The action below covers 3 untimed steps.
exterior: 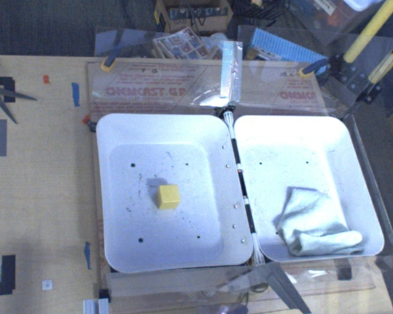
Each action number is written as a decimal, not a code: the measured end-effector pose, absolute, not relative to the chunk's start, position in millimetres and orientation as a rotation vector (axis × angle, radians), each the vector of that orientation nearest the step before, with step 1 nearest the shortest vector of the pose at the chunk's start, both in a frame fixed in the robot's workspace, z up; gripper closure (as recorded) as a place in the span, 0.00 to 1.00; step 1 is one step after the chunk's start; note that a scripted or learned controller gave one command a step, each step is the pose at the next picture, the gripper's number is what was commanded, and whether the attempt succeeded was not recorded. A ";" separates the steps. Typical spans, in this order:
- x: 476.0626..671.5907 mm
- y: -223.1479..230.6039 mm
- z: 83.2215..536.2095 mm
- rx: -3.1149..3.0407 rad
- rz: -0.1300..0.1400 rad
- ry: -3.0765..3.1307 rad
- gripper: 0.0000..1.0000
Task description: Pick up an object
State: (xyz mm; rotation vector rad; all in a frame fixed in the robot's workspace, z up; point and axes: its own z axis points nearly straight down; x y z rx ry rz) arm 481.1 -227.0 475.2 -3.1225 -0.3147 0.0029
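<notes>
A small yellow block (168,196) lies near the middle of the left white bin (118,142). A crumpled grey-white cloth (314,227) rests in the near right part of the right white bin (295,133).
A clear plastic wall with red lettering (150,90) stands behind both bins. Yellow-handled clamps (109,63) hold it at the back corners. The wooden bench top (39,188) stretches to the left, with dark tools (3,93) on it.
</notes>
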 end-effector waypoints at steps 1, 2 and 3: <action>481.6 -227.7 485.3 -3.123 0.002 -0.316 1.00; 482.2 -228.1 495.5 -3.123 0.002 -0.317 1.00; 483.0 -228.0 505.5 -3.123 0.002 -0.320 1.00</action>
